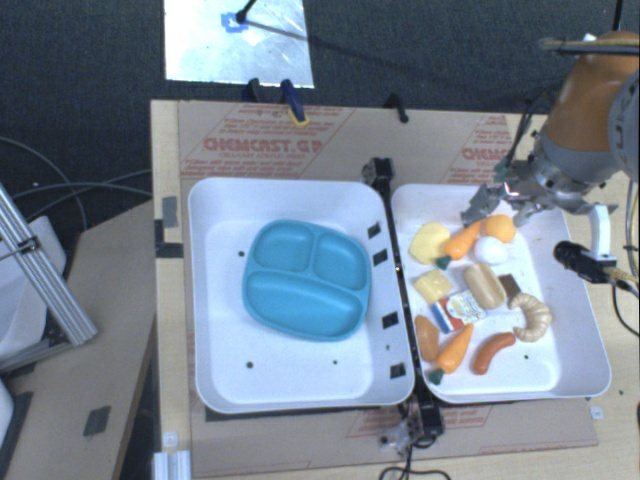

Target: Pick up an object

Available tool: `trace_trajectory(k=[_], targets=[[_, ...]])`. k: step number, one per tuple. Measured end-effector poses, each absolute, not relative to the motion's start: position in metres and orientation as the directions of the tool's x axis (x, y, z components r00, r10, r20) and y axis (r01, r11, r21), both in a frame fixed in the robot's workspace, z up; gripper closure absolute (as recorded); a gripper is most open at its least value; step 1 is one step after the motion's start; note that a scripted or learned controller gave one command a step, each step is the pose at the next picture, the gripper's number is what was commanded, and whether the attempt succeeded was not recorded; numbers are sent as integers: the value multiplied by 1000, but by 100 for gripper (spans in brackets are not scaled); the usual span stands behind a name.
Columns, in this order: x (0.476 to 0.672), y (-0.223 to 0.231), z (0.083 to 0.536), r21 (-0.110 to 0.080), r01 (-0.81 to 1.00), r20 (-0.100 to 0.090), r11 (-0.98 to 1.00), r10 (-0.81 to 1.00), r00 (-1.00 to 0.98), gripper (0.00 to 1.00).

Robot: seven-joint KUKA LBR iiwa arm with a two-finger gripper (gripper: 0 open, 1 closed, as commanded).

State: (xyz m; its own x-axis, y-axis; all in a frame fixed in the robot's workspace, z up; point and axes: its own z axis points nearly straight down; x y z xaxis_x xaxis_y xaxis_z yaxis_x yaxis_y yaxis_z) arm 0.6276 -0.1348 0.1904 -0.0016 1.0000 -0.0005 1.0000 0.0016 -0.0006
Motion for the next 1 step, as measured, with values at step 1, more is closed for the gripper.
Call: trace_trajectory(k=[1], targets=[[627,-136,149,-1,1000,0,1,1000,-1,0]])
